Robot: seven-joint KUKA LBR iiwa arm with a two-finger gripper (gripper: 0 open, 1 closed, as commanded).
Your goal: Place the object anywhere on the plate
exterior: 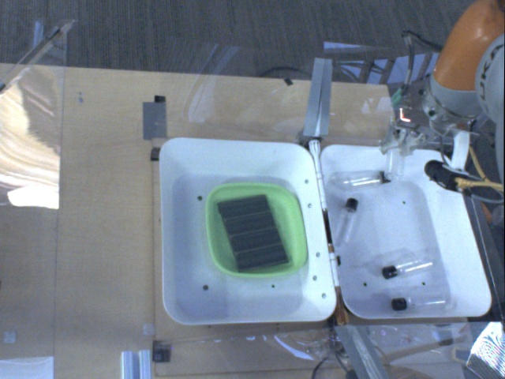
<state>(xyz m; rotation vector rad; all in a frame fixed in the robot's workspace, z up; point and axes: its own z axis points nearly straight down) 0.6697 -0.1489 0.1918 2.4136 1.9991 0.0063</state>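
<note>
The gripper hangs over the far edge of the right bin, just above a clear tube with a dark cap; whether it is open or closed, or has hold of anything, cannot be made out at this angle. Three more clear tubes lie in that bin: one near the left wall, one toward the middle, and one near the front. They look light, stiff and slick, and likely roll on the smooth floor; being see-through plastic or glass, they are hard to pick out. A hold across the middle of the barrel, square to its length, seems safest. The green plate sits in the left bin, carrying a dark ribbed block, well apart from the tubes.
</note>
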